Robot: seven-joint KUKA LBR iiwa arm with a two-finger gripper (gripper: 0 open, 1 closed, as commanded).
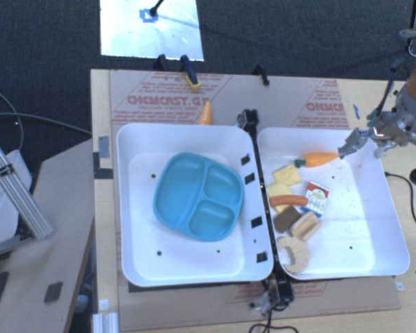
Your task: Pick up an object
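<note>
The bench (159,99) carries a brown board printed with red lettering, and two shallow white bins sit on it side by side.

The left bin (135,186) holds one item: a blue sectioned plate (197,196), lying flat near the bin's centre, with three compartments visible. Just beyond the far rim of this bin, an orange cone-shaped piece (205,113) rests on the board.

The right bin (374,234) holds a cluster of toy food along its left half, near the divider between the bins. Items in the cluster, by size:
- A carrot (317,159), orange with a green end, lying at the far side of the bin, pointing toward the arm.
- A round tan cookie (294,252) at the near end of the cluster.
- A yellow cheese block (283,179), with a second pale yellow piece just below it.
- A red sausage (288,200) lying across the middle.
- A small red and white box (316,198) just right of the sausage.
- A bread slice (305,225) touching a dark brown block (287,218).

The arm (412,109) enters from the right, above the far right corner of the right bin. The gripper (351,144) sits just beside the orange end of the carrot. Finger spacing: cannot tell; the fingers are too small and blurred to read. Contact with the carrot cannot be confirmed.
</note>
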